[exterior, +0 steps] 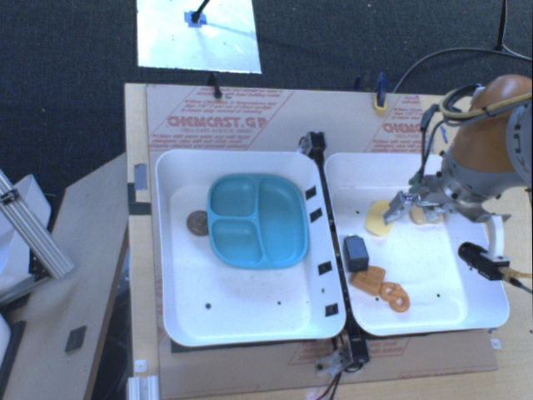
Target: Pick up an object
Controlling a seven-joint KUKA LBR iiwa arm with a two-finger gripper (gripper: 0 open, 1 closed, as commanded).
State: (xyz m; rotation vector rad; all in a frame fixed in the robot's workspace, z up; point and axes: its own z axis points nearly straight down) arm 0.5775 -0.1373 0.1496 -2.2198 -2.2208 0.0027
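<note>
Left bin point(179, 307): a blue plate point(255, 222) with three parts, and a small brown round thing point(197, 222) beside it.
Right bin point(466, 307): a yellow piece point(377, 219), a black block point(356, 252), orange pieces point(379, 286).
Gripper point(398, 210): above the right bin, near the yellow piece.

Even, bright light; slight softness

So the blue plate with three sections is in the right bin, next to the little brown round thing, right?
Not quite. The camera view shows the blue plate in the left bin, next to the little brown round thing.
</note>
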